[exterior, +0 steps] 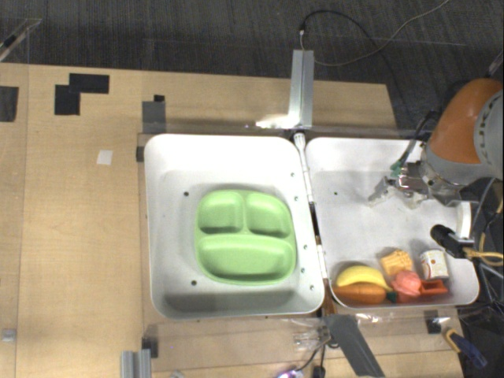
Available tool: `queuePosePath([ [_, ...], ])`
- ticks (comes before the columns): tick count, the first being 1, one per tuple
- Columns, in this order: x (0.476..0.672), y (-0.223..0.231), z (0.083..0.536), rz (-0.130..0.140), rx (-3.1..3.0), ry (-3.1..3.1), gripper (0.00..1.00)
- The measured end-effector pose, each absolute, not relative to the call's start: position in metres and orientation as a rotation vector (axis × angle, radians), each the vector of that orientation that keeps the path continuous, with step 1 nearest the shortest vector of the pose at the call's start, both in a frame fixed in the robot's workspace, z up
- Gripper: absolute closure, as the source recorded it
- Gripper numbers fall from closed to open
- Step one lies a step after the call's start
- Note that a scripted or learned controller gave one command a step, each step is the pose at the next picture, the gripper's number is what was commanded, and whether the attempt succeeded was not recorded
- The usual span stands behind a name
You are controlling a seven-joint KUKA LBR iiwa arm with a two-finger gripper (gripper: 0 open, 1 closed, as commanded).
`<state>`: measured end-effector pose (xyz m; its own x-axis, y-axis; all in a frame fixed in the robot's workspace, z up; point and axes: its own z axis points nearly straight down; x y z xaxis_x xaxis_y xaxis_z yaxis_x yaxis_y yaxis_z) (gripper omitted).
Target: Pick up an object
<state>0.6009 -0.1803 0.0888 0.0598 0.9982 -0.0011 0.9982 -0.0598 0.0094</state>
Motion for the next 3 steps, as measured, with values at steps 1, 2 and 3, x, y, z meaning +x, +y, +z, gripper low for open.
queuePosePath([
  [1,0.542,-0.168,0.090,0.012,2.247,2.182,0.00],
  [2,0.614,-0.194,0.108,0.007,2.151,2.281,0.00],
  [3,0.488,-0.206,0.112,0.004,2.170,2.266,0.00],
])
